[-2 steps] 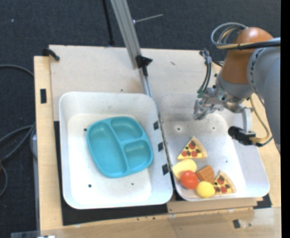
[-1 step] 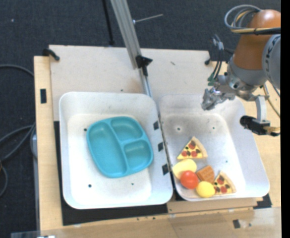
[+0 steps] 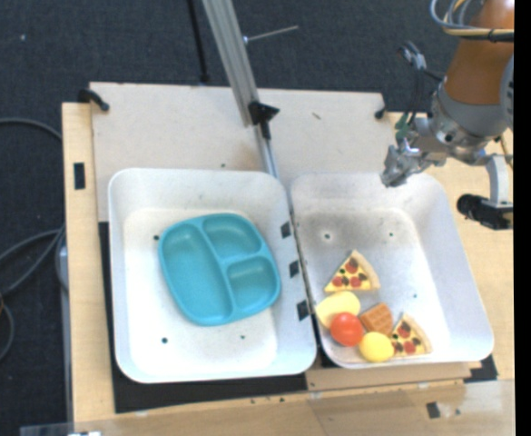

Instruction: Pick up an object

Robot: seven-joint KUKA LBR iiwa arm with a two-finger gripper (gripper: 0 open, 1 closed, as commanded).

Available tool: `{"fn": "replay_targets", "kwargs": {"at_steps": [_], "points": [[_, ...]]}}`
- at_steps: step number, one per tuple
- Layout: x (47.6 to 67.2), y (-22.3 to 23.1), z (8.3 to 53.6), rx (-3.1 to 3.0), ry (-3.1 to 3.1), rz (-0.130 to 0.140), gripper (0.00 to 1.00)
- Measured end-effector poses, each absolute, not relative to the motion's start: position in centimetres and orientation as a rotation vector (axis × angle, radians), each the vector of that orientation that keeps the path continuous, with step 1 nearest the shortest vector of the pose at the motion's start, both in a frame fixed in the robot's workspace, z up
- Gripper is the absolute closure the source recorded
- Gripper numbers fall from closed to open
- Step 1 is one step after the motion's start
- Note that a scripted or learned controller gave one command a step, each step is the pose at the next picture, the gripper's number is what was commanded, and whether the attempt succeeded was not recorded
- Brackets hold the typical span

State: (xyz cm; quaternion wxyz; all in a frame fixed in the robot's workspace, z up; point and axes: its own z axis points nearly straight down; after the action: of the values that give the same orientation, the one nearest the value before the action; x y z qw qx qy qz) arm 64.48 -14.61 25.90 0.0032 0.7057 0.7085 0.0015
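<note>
The right bin (image 3: 428, 216) holds toy food near its front: a pizza slice (image 3: 352, 273), a second pizza slice (image 3: 409, 335), a red tomato (image 3: 345, 328), a yellow lemon (image 3: 376, 346), a pale yellow piece (image 3: 335, 306) and a small brown waffle-like piece (image 3: 377, 317). My gripper (image 3: 398, 170) hangs over the back right corner of that bin, well apart from the food, with nothing visibly between its fingers. The arm with its orange band (image 3: 479, 57) rises at the upper right.
The left bin (image 3: 138, 243) contains a blue divided plate (image 3: 218, 266). A slanted metal pole (image 3: 233, 53) comes down to the bench between the bins at the back. The back half of the right bin is bare.
</note>
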Motion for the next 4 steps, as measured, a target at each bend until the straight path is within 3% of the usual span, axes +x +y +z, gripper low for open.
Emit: {"fn": "replay_targets", "kwargs": {"at_steps": [2,3,4], "points": [[59.9,-5.4,23.6,2.216,2.229,0.000,1.00],[58.5,-0.7,23.9,2.214,2.230,0.002,1.00],[55.8,3.5,25.1,2.214,2.231,0.003,1.00]]}}
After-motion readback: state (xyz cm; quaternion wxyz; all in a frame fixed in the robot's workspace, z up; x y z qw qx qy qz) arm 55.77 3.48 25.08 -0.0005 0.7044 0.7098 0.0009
